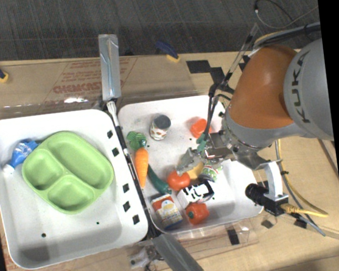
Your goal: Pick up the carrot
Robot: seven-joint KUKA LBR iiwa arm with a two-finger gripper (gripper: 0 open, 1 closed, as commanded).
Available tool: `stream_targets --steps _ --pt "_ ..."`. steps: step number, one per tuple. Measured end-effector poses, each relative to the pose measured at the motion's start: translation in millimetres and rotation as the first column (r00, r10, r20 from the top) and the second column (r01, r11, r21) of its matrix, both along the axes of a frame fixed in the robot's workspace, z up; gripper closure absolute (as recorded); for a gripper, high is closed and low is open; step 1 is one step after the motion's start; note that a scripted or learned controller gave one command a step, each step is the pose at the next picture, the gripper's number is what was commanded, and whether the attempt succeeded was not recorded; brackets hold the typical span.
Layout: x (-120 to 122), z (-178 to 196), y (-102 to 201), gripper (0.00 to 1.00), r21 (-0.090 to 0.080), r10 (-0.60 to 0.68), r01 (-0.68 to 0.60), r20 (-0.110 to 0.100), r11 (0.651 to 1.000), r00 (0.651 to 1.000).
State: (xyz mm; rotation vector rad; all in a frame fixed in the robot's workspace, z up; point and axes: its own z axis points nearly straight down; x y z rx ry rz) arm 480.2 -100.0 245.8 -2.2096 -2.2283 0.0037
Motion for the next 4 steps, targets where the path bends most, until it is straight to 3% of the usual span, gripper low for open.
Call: stream_targets --steps 1,2,3,4 --pt "52 -84 -32 0.0 -0.001 -0.135 0.135 -0.004 0.991 0.991" --pt "48 -155 -9 0.0 0.0 -0.006 0.006 0.0 1.0 1.0" --pt "48 -145 -9 1.0 -0.001 -0.001 0.001 0.0 1.0 1.0" --pt "30 -153 -39 1.0 0.001 -0.13 0.13 0.001 0.992 0.992"
